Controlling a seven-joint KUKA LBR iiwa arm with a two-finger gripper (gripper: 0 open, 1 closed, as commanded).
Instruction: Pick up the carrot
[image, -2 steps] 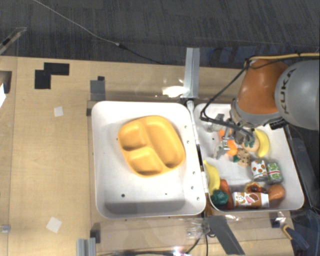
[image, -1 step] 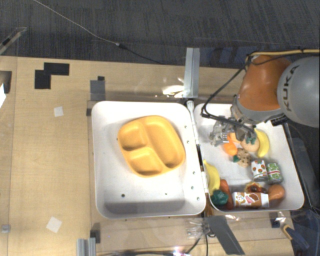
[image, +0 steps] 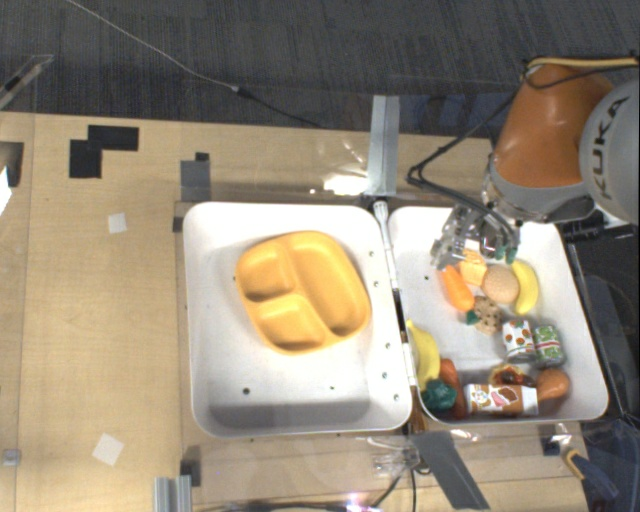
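Figure: oblique overhead view of the worktop (image: 90, 350), described with the carrot (image: 457, 288) as landmark, from the near edge outward. Nearest us, below the carrot, a bottle (image: 498, 399) lies along the front wall of the right bin (image: 590, 375), with small cartons (image: 532, 341) just behind it. The carrot itself lies in the upper half of this bin, tilted, its orange body touching or nearly touching a round bun (image: 500, 286) to its right; a banana (image: 526, 284) curves just beyond the bun. To the carrot's left, across the divider, we see the left bin (image: 215, 400) carrying a yellow sectioned tray (image: 300, 290). Just behind the carrot hangs the gripper (image: 470, 240); whether it is released or clenched we cannot tell. To grasp well, we judge the gripper should close across the carrot's narrow width, clear of the bun.
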